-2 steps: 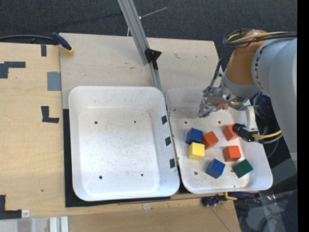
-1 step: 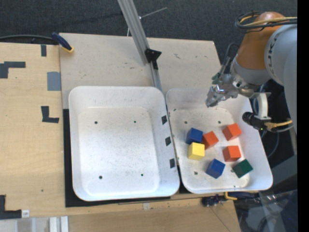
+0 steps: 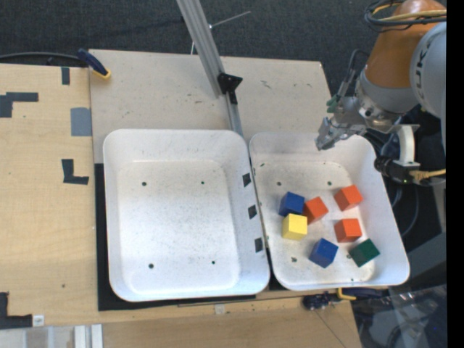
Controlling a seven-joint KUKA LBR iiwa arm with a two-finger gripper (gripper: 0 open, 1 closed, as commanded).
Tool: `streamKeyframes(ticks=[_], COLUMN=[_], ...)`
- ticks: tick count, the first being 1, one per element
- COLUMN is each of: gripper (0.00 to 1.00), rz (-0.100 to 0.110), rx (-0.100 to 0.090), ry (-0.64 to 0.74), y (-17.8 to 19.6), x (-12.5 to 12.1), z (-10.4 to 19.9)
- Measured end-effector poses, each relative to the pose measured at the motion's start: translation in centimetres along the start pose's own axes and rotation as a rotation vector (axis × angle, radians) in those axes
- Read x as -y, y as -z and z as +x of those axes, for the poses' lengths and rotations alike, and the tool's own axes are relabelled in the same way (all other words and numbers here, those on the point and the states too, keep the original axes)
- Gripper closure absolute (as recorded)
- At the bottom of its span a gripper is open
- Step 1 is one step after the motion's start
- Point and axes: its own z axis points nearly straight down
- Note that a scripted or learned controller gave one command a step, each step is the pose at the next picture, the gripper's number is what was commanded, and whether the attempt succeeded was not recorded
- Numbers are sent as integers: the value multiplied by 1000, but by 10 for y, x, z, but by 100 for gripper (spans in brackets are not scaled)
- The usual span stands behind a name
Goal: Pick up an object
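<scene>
The tool (image 3: 328,138) is seen above the right bin's (image 3: 384,194) far rim; the blocks, the orange block (image 3: 349,196) nearest, are clustered toward the near rim. Whether it is apart or together cannot be told.

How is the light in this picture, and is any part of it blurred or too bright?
In the camera view the light is even; the left bin shines bright white without losing its speckles; the blocks cast short, soft shadows; the gripper looks slightly soft, the bench sharp.
</scene>
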Motion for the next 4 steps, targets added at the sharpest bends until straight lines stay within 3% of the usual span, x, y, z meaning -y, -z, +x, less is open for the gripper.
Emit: streamKeyframes(ticks=[1,2,4], gripper=[100,100,100], rz=[2,7,7], rx=[-1,-2,-3], ry=[0,3,4], y=[23,9,20], x=[-1,19,59], z=[0,49,148])
